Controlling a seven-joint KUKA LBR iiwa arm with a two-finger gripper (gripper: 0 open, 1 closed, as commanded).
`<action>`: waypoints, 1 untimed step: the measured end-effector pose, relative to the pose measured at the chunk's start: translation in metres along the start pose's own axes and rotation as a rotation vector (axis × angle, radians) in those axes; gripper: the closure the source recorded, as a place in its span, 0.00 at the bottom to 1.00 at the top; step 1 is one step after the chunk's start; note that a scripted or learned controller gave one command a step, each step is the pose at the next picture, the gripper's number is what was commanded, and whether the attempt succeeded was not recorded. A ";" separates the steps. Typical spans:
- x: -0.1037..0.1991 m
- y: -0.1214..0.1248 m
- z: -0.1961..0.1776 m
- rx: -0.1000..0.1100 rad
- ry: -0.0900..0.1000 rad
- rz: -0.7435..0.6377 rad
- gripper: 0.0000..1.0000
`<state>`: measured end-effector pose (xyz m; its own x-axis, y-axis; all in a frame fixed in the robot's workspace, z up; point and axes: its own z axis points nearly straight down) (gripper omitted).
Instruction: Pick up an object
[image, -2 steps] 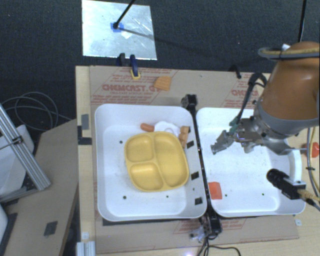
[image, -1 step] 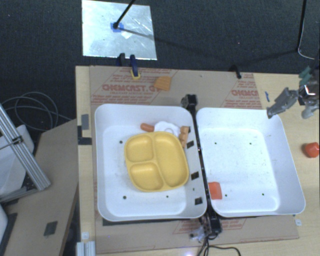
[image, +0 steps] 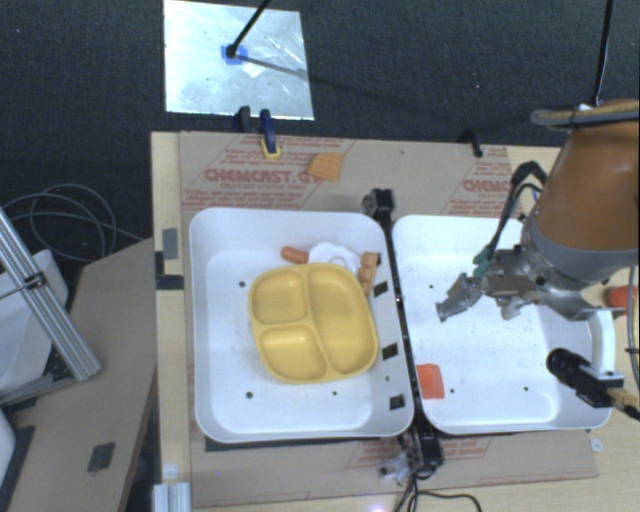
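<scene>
You have two white bins side by side: the left bin (image: 215, 330) and the right bin (image: 500, 400). In the left one, count one yellow divided tray (image: 311, 325) with three compartments, lying near the middle; one small orange sausage-shaped piece (image: 294, 255) just behind it; one white object (image: 334, 257) beside that, partly hidden by the tray's far edge; and one tan block (image: 368, 270) near the bin's right wall. In the right bin you have a single orange-red block (image: 429, 380) by the front left corner, close to the divider between the bins. The gripper (image: 455, 301) hangs over the right bin's left half, well apart from that block and behind it; its fingers look close together with nothing visible between them, though how far they stand apart you cannot tell. One flat tan piece (image: 325, 165) lies on the board behind the left bin.
</scene>
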<state>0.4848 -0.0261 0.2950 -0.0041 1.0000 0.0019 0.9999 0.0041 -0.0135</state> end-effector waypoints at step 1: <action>-0.117 0.000 -0.104 -0.028 -0.010 0.013 0.00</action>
<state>0.4866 -0.1434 0.3991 0.0092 0.9999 -0.0084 0.9998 -0.0091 0.0149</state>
